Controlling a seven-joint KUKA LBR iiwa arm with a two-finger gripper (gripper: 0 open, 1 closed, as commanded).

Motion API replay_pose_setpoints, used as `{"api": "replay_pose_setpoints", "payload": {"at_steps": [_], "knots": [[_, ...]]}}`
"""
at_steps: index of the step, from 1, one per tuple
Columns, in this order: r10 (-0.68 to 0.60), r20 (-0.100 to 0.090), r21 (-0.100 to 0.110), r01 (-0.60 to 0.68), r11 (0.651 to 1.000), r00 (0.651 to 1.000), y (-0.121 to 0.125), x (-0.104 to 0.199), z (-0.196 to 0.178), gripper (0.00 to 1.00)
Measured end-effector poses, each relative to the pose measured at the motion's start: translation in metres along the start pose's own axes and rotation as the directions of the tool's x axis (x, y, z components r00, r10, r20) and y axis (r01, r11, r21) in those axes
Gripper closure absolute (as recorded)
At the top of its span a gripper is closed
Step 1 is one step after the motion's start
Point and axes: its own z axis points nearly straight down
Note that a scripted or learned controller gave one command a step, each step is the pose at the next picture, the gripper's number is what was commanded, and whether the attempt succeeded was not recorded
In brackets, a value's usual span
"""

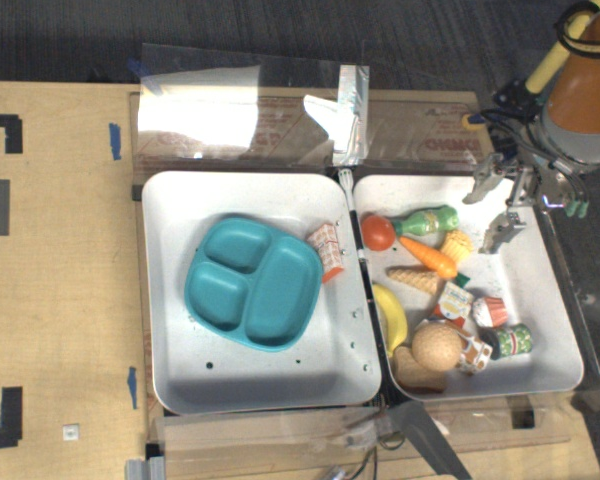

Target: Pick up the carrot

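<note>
The orange carrot (429,256) lies slanted in the right bin (555,313), between a red tomato (378,232) and a yellow corn cob (457,245). My gripper (502,208) hangs over the bin's upper right part, to the right of and slightly above the carrot, apart from it. Its fingers (501,232) stand apart with nothing between them.
The right bin also holds a green bottle (429,221), an ice-cream cone (414,279), a banana (391,317), a bread roll (436,347), a small can (513,341) and small packets. In the left bin (180,368) lie a teal divided plate (253,281) and a small can (327,249).
</note>
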Motion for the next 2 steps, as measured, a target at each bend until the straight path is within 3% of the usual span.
{"api": "replay_pose_setpoints", "payload": {"at_steps": [1, 2], "knots": [[0.002, 0.007, 0.002, -0.003, 1.000, 1.000, 0.0331, 0.0213, 0.0980, 0.00], [0.000, 0.012, 0.002, 0.000, 1.000, 1.000, 0.0351, 0.0201, 0.0885, 1.00]]}}
